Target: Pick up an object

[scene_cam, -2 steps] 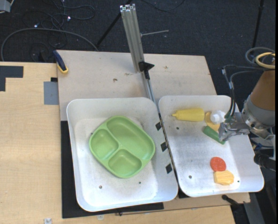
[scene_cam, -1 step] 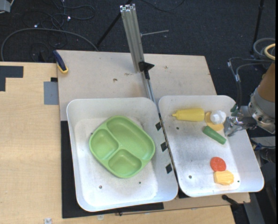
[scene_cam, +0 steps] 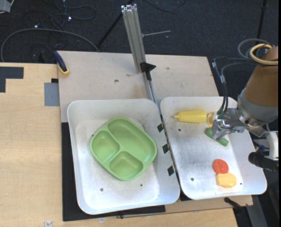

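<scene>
We see the metal two-finger gripper (scene_cam: 220, 129) low near the right bin's (scene_cam: 197, 186) far edge, over a small green piece (scene_cam: 217, 137), grip we cannot tell, yellow squeeze bottle (scene_cam: 191, 116) lying beside.

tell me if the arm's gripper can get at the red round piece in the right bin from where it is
Probably yes. The gripper sits low in the right bin over a green object, and the red round piece lies nearer the camera beside a yellow block, with bare bin floor between.

We see the bench (scene_cam: 107, 74) carrying two white bins: the left bin (scene_cam: 79, 174) and, touching it, the right bin (scene_cam: 197, 183).
</scene>
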Action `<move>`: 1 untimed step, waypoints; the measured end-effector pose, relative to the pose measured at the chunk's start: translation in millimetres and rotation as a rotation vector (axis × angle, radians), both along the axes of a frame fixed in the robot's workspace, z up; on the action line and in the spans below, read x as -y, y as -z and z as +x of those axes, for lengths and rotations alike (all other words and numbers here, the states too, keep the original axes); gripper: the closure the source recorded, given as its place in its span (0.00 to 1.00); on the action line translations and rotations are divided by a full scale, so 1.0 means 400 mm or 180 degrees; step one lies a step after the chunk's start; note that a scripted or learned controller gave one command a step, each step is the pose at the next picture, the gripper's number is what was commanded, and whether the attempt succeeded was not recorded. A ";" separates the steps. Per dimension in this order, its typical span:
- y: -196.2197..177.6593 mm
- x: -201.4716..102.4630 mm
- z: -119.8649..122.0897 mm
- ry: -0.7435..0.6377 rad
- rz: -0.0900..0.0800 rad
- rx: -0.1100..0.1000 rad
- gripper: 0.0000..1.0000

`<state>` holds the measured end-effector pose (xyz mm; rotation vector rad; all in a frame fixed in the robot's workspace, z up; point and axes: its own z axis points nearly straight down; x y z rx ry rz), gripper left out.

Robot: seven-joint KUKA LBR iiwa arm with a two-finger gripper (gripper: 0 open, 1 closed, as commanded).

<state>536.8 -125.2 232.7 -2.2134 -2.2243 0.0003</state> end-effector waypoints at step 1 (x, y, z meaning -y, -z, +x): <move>-0.017 -0.118 -0.009 0.0001 0.0000 -0.0001 1.00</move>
